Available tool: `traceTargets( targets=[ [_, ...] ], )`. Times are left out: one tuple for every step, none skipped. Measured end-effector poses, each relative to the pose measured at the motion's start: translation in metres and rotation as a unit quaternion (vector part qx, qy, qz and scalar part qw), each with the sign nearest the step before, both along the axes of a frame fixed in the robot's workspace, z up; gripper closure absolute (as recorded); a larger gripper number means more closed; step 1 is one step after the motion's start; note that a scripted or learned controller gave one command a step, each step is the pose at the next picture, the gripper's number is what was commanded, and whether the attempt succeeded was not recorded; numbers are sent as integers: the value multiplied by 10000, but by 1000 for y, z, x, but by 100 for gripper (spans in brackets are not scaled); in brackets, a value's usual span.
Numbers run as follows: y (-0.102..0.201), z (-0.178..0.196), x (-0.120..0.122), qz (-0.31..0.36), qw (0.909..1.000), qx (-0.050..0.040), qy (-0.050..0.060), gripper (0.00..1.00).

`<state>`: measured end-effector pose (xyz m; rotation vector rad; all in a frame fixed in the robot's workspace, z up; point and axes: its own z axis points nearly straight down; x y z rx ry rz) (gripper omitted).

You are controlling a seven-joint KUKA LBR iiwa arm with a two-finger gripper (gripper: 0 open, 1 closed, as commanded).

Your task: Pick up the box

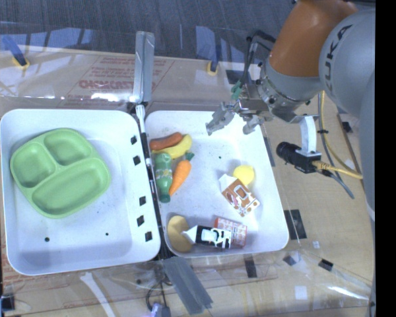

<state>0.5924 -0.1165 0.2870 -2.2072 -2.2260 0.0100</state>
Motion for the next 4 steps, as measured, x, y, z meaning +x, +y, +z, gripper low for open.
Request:
traceTargets(
  targets=[
    [-66, -64, -29, 81, 10000, -1, -2, 0],
    [-93, -193, 3, -606, 9982, -2, -11, 0],
    [-82, -199, 62, -770, 9970, 1, -12, 0],
    [-80, -192, 63, -728, 9973, 6, 18, 100]
  ],
)
